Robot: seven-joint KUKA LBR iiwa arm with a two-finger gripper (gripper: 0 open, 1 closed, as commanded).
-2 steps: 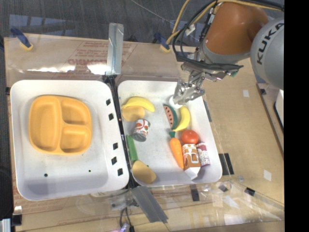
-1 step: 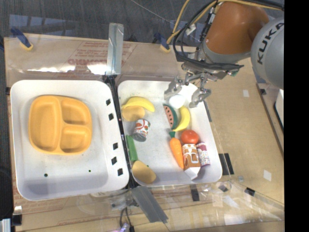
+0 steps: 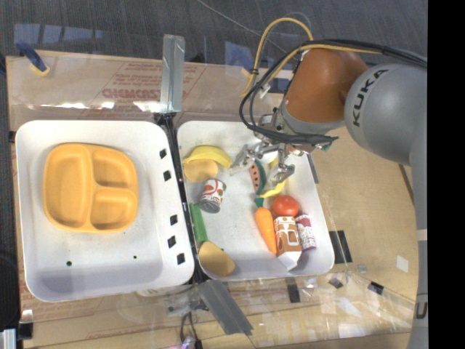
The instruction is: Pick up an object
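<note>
Gripper low in right bin, over watermelon slice; finger state: cannot tell. Tomato, carrot just below; banana to its left.

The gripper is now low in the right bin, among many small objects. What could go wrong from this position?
1. The gripper sits over a tight cluster: the watermelon slice, a yellow piece and the tomato lie close together, so it may catch two things or push them aside.
2. The carrot and small carton touch each other, so a nudge could shift both.
</note>
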